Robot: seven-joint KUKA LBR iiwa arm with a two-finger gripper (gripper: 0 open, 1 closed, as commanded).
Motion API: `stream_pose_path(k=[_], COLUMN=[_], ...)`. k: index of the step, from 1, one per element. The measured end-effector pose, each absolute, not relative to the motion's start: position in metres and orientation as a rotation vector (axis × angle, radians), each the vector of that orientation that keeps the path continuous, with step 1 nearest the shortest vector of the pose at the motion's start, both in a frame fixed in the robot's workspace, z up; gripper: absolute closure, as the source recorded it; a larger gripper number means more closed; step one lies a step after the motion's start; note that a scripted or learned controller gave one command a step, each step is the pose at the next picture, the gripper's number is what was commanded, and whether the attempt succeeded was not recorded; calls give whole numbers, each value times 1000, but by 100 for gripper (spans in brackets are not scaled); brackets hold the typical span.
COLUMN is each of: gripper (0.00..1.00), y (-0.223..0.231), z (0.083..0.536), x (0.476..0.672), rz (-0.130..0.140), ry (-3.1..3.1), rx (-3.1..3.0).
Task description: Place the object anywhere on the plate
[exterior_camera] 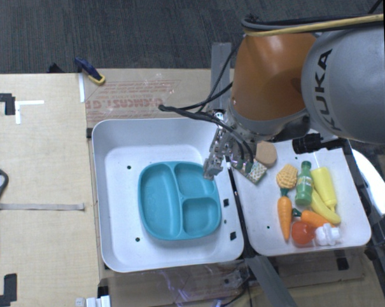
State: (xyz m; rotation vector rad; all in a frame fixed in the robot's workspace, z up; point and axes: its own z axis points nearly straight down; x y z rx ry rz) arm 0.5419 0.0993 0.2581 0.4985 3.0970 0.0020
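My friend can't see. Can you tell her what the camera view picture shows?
A big grey and orange robot arm reaches in from the right, its gripper hanging over the top right edge of a blue divided plate in the left white bin. The right bin holds toy food: a carrot, a tomato, a green bottle and more.
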Motion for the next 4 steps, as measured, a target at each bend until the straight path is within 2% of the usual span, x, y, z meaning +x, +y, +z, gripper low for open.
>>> stream_pose_path(k=[1, 2, 3, 4], gripper=[100, 100, 100, 0], y=[134, 218, 129, 130], z=[287, 291, 304, 304], x=[515, 489, 480, 480], rz=[2, 1, 0, 0], ry=[3109, 3052, 3138, 3138], rx=[414, 732, 51, 50])
